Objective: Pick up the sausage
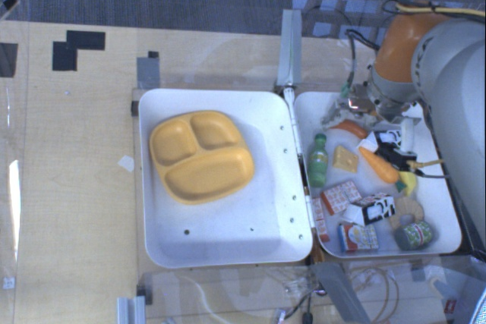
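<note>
Pincer (pixel 357 104) hangs just above the sausage (pixel 350 128).

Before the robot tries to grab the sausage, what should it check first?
1. Target found: a reddish-orange sausage-shaped piece lies near the back of the right white bin. Ok, though it is small and a bit blurred.
2. Gripper position: the gripper sits right above and behind that piece. Ok.
3. Finger opening: cannot tell.
4. Anything already held: cannot tell.
5. Crowding: a yellow cheese square and an orange carrot lie close in front of the sausage. Not ok, they could be bumped.
6. Left white bin with the yellow divided plate: away from the arm. Ok.
</note>
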You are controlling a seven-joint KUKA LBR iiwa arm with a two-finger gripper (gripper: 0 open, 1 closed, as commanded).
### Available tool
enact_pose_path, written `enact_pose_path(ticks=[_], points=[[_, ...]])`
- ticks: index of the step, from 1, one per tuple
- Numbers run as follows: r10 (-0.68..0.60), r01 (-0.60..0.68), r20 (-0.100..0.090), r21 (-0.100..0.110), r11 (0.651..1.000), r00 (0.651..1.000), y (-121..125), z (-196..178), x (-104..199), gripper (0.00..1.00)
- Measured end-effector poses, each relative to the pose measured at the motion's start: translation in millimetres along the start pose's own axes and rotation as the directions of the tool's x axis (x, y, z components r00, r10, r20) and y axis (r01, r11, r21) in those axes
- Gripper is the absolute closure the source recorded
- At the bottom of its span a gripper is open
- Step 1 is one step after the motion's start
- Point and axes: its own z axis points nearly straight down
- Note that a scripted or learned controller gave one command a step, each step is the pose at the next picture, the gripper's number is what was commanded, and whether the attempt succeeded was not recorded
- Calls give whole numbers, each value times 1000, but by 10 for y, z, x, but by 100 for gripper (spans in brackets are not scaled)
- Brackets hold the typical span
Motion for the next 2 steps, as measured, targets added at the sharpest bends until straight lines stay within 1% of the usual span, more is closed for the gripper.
enact_pose_path(ticks=[1, 2], points=[[-7, 7, 0, -4, 1000, 1000, 26, -100, 21, 100], [-148, 148, 1, 1, 989, 989, 14, -982, -358, 100]])
